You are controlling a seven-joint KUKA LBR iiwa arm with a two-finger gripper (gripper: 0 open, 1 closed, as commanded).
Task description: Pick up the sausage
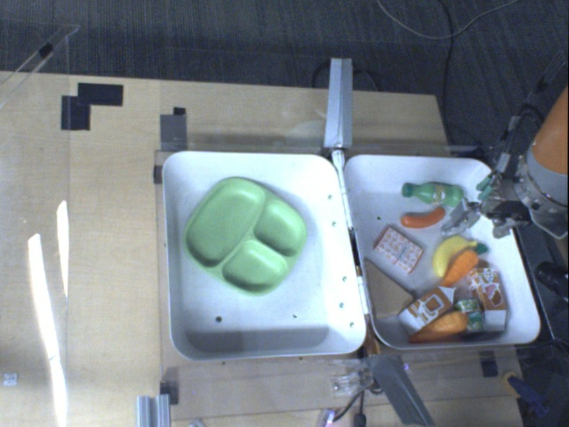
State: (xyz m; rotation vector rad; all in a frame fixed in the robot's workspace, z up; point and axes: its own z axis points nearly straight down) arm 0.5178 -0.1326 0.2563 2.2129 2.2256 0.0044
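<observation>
The sausage (422,218) is a short orange-red piece lying in the upper middle of the right bin (378,178), just below a green bottle (433,191). My gripper (481,219) hovers over the right part of that bin, a little right of the sausage's end. Its fingers (461,220) look spread open with nothing held between them. The grey arm with its orange band (553,140) comes in from the right edge.
Below the gripper lie a yellow fruit (447,254), a carrot (462,265), a pink cracker (397,249), small cartons (428,307) and another carrot (441,326). The left bin (187,327) holds a green divided plate (247,234).
</observation>
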